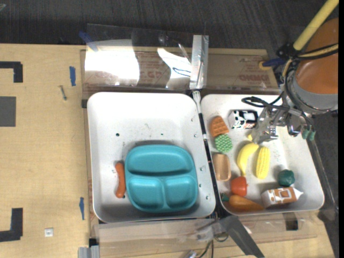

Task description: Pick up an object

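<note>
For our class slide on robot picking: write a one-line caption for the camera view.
Gripper hovers over right white bin of toy food; left white bin holds a teal divided tray.

Arm [317, 79] cut off at right edge; claw [267, 129] blurred, maybe open.

The claw [267, 129] hangs over the right bin [314, 168], just above a yellow lemon [246, 156] and a corn cob [262, 162]. The left bin [102, 144] holds a teal divided tray [160, 177] with an orange sausage [120, 179] beside it.
</note>
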Motion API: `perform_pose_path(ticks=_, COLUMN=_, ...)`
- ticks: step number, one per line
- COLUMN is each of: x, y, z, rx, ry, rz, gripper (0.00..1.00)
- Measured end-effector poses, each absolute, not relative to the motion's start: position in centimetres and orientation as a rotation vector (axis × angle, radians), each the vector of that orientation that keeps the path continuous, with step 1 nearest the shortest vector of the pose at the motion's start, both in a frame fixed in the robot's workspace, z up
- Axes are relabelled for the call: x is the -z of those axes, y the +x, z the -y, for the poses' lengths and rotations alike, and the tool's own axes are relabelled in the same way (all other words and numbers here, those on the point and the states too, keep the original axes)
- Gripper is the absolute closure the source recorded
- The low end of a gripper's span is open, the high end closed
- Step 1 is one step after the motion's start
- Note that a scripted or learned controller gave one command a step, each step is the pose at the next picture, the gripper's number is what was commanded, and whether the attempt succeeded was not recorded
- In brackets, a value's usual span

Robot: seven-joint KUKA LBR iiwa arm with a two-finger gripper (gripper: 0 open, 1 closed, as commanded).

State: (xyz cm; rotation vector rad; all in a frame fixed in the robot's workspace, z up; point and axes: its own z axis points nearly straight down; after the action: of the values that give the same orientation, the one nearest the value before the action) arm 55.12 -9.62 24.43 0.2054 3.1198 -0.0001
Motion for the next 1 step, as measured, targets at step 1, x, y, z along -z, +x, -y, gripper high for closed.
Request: perform_pose_path(ticks=1, x=-27.25, y=60.27, z=8.63, rx=0.000, ry=0.191, rz=-3.125, gripper=1.00)
